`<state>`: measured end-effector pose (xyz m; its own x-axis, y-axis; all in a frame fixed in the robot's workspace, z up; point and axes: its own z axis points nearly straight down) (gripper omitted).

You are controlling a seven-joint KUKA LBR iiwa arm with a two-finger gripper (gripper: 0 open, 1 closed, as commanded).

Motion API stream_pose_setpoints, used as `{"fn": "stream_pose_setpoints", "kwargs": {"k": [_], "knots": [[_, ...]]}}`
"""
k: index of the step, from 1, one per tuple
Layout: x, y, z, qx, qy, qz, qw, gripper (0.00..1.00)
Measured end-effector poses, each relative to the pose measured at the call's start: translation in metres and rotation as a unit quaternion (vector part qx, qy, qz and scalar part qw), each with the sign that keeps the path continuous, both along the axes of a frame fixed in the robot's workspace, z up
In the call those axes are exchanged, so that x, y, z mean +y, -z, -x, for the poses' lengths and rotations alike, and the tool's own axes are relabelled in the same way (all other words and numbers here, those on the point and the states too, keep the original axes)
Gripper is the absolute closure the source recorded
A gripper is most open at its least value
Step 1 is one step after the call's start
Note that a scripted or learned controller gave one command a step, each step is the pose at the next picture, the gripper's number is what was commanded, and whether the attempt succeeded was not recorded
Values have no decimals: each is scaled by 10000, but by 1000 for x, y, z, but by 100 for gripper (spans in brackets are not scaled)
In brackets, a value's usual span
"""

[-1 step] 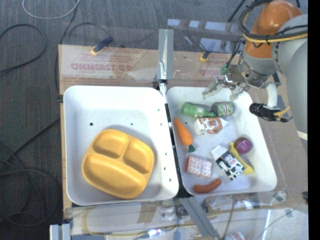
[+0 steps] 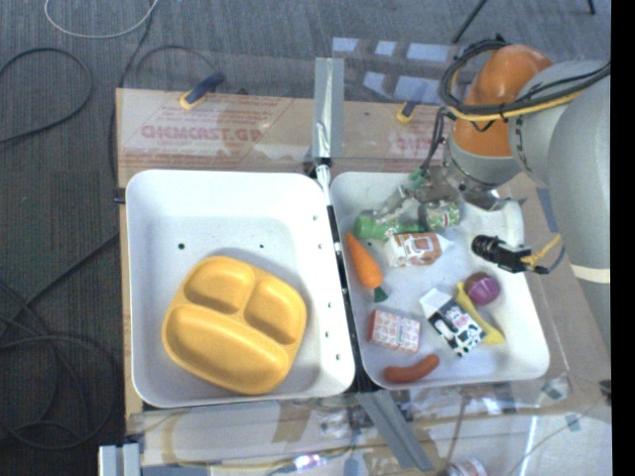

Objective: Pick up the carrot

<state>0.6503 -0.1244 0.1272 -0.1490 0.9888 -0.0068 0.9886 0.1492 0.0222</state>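
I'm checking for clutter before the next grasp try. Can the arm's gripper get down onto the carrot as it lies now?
Probably yes. The carrot lies exposed from above near the right bin's left wall, apart from the carton. That wall may crowd one finger. The gripper is at the bin's far end.

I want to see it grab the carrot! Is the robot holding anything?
Cannot tell. The gripper is over the right bin's far end; the carrot lies apart, untouched.

L bin: yellow tray [image 2: 235, 323] | R bin: sausage [image 2: 411, 369], purple onion [image 2: 482, 289], pink box [image 2: 395, 329]
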Motion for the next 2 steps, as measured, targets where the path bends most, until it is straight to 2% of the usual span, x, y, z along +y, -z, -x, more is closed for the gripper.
{"fn": "stream_pose_setpoints", "kwargs": {"k": [1, 2], "knots": [[20, 37, 58, 59, -300, 7, 9995, 0], [19, 37, 93, 38, -695, 12, 9976, 0]]}}
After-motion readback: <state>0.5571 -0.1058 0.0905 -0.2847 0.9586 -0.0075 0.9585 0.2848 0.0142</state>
